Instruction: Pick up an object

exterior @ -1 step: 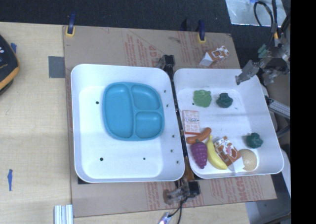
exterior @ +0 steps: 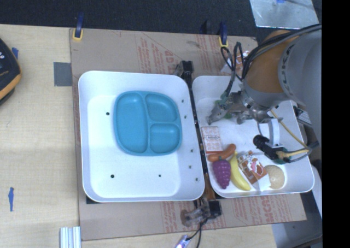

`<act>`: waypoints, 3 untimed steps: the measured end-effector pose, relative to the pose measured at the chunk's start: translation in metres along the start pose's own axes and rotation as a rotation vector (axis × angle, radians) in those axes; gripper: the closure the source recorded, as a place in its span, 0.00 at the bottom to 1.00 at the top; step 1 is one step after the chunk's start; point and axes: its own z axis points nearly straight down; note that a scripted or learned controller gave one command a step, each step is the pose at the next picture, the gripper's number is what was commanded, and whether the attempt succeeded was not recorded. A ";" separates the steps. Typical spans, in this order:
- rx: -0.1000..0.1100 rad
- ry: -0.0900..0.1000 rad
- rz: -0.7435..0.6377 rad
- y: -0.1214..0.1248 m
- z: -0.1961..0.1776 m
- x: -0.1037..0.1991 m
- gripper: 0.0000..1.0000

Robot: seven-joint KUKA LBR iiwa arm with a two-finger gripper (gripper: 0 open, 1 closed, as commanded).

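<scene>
My gripper (exterior: pixel 226 118) hangs over the upper left part of the right bin (exterior: pixel 306 187), fingers spread and open with nothing between them. Just below it lies a small white and red packet (exterior: pixel 211 138). Along the bin's front edge sit a red sausage (exterior: pixel 222 153), a purple bunch of grapes (exterior: pixel 221 172), a yellow banana (exterior: pixel 238 174), a red and white snack packet (exterior: pixel 252 167) and a pale round bun (exterior: pixel 275 176). The grey arm with its orange band (exterior: pixel 268 72) covers the bin's upper right.
The left bin (exterior: pixel 93 187) holds a blue divided plate (exterior: pixel 147 122). A black plug with a yellow cable (exterior: pixel 270 150) hangs from the arm over the right bin. Clamps (exterior: pixel 187 69) join the bins at the middle. A dark device (exterior: pixel 6 72) lies at the far left.
</scene>
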 end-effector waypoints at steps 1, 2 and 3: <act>-0.004 0.000 0.005 0.044 -0.002 -0.041 0.00; -0.003 0.001 0.004 0.045 -0.012 -0.041 1.00; -0.003 0.000 0.004 0.044 -0.012 -0.041 0.00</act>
